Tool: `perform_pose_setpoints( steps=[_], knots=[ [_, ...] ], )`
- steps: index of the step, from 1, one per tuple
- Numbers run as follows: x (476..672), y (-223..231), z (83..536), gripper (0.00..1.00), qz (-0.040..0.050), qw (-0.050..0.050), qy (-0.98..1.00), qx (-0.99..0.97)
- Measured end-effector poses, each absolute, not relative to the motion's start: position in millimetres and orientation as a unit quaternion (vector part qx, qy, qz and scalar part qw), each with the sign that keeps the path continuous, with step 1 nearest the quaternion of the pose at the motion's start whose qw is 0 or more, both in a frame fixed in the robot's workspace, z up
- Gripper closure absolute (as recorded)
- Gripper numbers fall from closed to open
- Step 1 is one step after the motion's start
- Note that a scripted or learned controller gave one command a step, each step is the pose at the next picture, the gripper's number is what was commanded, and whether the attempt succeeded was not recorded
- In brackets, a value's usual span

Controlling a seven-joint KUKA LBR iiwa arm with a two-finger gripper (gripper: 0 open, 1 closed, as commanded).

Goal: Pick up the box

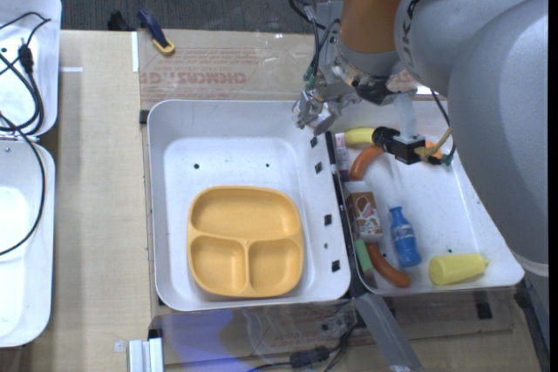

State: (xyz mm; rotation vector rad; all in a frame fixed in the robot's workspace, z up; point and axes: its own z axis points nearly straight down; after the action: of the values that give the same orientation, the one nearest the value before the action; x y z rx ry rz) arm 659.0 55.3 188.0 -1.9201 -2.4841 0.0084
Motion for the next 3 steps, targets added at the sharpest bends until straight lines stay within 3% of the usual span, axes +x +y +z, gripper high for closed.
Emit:
perform_pose_setpoints(
  steps=[1,2,3],
  knots=[
    [642.8,27,212,1.00,0.0028,0.001,-0.778,-0.629],
    [659.6,-8,247,1.00,0.0022,0.001,-0.780,-0.626],
    [659.8,69,142,1.00,0.0001,0.000,-0.844,-0.537]
  ],
)
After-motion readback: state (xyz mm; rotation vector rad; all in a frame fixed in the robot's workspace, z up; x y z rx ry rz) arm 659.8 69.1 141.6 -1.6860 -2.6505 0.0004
